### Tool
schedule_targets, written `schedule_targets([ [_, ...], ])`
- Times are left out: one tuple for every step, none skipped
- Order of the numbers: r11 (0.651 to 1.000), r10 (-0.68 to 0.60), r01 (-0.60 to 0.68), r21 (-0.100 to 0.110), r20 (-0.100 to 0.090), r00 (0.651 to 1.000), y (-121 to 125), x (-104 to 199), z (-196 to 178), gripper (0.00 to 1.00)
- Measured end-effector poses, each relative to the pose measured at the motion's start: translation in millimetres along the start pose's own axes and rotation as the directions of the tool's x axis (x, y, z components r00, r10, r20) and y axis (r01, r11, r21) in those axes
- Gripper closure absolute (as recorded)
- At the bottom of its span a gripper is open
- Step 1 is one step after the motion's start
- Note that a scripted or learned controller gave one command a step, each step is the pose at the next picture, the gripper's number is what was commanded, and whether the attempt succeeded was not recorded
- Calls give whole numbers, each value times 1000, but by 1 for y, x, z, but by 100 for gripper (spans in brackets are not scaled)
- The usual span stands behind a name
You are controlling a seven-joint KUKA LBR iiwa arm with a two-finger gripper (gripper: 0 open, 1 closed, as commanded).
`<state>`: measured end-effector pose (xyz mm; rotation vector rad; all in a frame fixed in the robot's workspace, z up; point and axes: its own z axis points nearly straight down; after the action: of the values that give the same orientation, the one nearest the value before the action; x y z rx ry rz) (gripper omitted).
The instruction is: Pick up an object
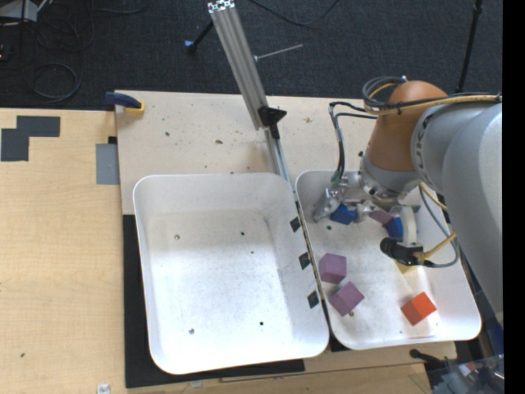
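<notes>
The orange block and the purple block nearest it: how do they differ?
The orange block is orange and lies near the right bin's front right corner; the purple block is purple and lies nearer the divider between the bins. The purple block looks slightly larger. Both are small blocks lying loose, apart from the gripper.

Arm [459,150]: broad light-grey rounded casing, smooth, matte. Orange dome-shaped band [402,130] above wrist. Below band, grey ring, then metallic silver tool [344,199] with small dark fittings. Black cables loop from orange band down along wrist; yellow wire among them. Blue part beside tool, black connector lower on cable run.
</notes>
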<state>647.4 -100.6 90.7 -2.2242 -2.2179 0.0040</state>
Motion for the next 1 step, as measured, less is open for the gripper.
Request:
schedule_targets([
  [1000, 4, -4, 1, -1, 1000, 0, -1, -10, 100],
])
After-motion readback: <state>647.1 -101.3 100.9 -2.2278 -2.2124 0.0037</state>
